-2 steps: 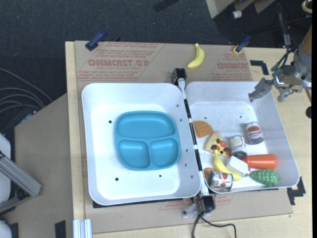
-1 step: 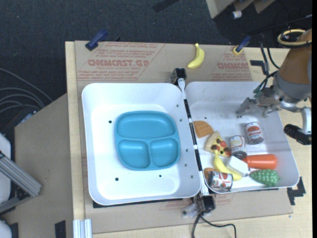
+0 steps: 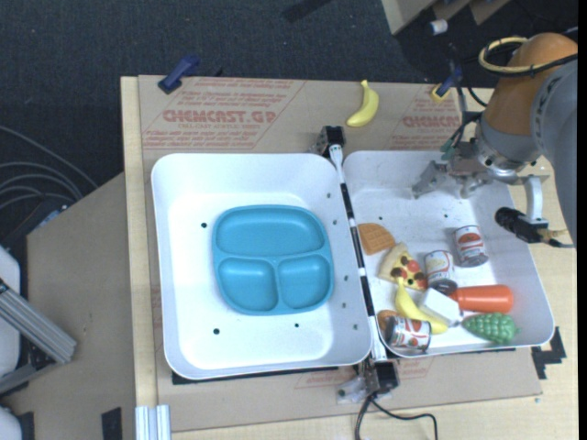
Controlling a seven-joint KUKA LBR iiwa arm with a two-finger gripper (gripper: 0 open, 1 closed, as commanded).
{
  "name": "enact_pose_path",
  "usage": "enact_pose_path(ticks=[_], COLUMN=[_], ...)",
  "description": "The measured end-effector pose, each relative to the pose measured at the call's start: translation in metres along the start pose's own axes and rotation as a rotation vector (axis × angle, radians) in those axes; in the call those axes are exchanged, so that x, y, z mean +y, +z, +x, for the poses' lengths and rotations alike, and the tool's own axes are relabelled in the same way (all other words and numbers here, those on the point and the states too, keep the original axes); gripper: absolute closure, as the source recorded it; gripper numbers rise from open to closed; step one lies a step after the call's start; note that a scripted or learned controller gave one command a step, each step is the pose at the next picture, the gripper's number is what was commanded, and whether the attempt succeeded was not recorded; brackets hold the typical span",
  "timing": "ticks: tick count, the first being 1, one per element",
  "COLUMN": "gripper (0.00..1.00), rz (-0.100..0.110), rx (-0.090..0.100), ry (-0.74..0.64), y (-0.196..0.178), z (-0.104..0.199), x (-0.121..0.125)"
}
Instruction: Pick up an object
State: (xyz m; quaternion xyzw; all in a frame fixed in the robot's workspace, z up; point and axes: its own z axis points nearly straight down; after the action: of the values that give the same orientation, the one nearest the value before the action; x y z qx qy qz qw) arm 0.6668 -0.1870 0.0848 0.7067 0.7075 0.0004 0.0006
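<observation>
Jaws hang spread and empty above bare bin floor; small red-labelled tin can below them, ungrasped.

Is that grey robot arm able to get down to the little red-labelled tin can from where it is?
Probably yes: the gripper hangs over the right bin's bare floor, and the can lies apart.

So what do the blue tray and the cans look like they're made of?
The blue tray looks like moulded plastic, matte: one even colour, soft rounded compartments. The cans look like metal with paper labels, judging by shiny silver rims, though they could be plastic toys.
</observation>
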Motion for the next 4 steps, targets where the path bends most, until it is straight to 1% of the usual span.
enact_pose_path(ticks=[1, 2, 3, 4], gripper=[1.0, 0.0, 1.0, 0.0], rz=[-0.003, -0.002, -0.005, -0.004], rx=[-0.002, -0.002, -0.003, -0.003], ry=[-0.002, -0.002, -0.003, -0.003], y=[-0.011, -0.011, -0.021, -0.021], z=[0.0, 0.0, 0.0, 0.001], x=[0.001, 0.001, 0.002, 0.002])
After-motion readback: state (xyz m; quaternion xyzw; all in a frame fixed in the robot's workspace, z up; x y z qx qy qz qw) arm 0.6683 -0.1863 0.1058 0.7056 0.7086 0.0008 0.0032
